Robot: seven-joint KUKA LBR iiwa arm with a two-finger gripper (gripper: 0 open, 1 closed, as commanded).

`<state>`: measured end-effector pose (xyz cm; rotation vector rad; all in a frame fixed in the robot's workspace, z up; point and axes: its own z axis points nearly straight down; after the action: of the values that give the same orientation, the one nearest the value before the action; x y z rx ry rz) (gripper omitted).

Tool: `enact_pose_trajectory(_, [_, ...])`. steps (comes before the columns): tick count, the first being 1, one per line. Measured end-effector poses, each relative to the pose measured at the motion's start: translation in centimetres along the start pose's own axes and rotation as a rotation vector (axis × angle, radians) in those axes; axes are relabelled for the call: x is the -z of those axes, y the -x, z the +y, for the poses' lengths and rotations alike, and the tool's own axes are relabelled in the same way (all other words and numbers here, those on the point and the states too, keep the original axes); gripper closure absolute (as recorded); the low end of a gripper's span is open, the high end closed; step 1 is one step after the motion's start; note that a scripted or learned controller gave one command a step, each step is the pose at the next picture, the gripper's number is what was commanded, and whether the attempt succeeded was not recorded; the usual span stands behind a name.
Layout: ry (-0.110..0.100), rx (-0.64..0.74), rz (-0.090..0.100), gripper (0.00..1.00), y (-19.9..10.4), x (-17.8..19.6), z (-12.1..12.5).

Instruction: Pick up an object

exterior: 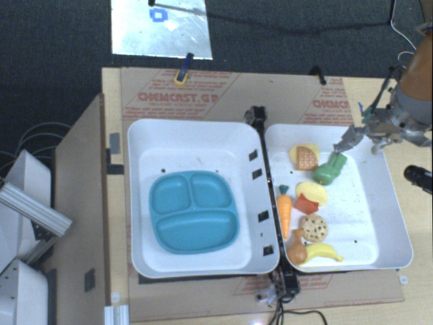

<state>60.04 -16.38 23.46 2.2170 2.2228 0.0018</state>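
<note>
Arm reaches in from right, tool [349,141] angled down-left.

The red word "CHEMCAST" is printed twice on the brown board [203,87] under the two bins. After the left word, letters like "GP" are seen. The right word is partly hidden.
</note>
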Motion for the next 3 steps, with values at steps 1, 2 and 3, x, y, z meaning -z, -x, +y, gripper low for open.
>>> enact_pose_trajectory(1, [0.004,-0.001,-0.001,0.00,2.0,-13.8,3.3])
enact_pose_trajectory(2, [0.007,0.001,-0.002,1.00,1.9,-12.7,3.4])
enact_pose_trajectory(3, [0.006,0.002,-0.002,0.00,1.9,-12.8,3.4])
